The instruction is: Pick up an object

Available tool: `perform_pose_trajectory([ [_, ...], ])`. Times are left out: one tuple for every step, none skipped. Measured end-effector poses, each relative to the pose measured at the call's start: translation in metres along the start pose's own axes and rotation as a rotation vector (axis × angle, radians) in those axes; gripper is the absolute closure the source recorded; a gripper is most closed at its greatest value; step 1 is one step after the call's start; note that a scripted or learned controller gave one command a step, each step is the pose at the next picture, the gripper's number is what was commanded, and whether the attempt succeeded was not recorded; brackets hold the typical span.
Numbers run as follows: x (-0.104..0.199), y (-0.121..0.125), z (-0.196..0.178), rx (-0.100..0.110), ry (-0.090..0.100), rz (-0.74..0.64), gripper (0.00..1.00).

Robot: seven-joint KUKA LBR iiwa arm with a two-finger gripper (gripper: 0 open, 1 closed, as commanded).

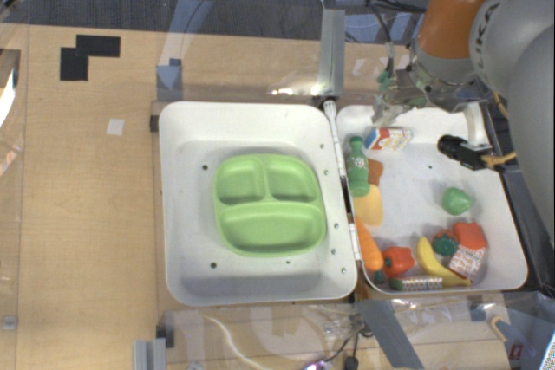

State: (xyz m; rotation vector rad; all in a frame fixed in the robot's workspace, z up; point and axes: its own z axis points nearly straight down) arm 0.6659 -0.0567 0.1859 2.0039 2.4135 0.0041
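Arm [503, 22] reaches in from the right, wrist above the right bin's [512, 273] far edge. Left bin [182, 186] carries a green divided tray [269, 204]. Gripper [388, 107] hangs at the right bin's back left corner, just over a small red-and-white carton [392, 138]; nothing is seen between its fingers, and how wide they stand cannot be told. Step judged: approach, nothing lifted yet. Next move calls for a straight descent centred on the carton, clear of the green bottle [356, 162] just beside it.

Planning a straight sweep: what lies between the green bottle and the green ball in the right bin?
In the camera view, bare white bin floor separates the green bottle from the green ball.
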Motion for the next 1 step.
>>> perform_pose_trajectory([
  [0.0004,0.0002,-0.0002,-0.001,0.0,-0.001,0.0],
])
